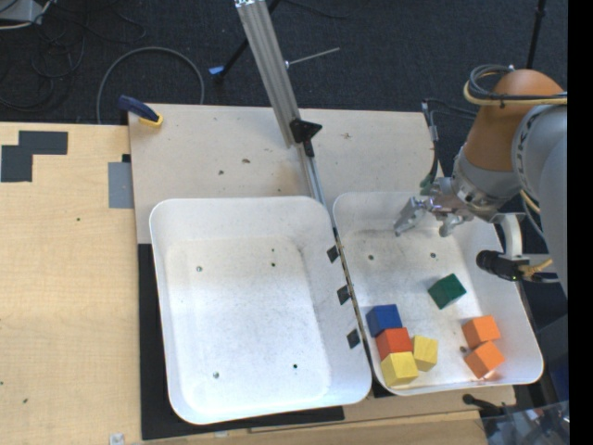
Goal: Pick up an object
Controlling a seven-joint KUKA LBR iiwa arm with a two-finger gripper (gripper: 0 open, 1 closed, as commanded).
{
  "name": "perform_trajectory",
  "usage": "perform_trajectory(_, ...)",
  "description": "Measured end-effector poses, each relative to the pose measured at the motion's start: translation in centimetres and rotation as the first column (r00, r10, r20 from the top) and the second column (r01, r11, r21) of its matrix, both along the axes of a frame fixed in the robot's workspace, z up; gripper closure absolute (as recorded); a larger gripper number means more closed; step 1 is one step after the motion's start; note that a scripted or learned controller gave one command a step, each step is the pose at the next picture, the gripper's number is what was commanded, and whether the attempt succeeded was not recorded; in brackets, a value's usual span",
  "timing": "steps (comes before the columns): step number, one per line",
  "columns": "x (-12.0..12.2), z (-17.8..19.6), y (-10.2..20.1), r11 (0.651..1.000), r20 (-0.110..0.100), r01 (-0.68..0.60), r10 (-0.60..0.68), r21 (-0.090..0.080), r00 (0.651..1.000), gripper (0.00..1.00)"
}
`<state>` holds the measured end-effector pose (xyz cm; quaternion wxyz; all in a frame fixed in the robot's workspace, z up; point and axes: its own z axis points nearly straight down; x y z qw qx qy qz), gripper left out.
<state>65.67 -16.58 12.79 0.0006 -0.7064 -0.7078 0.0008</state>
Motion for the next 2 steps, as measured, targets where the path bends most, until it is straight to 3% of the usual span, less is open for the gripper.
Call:
perform_trajectory(1, 0.3, 13.1, 0.7, 1.0, 0.01, 0.0, 0.0, -0.001, 1.0, 0.0)
perform_trajectory(2, -7.9, 9.5, 3.5, 1.0, -0.008, 0.004, -0.004, 0.003, 1.0, 0.0)
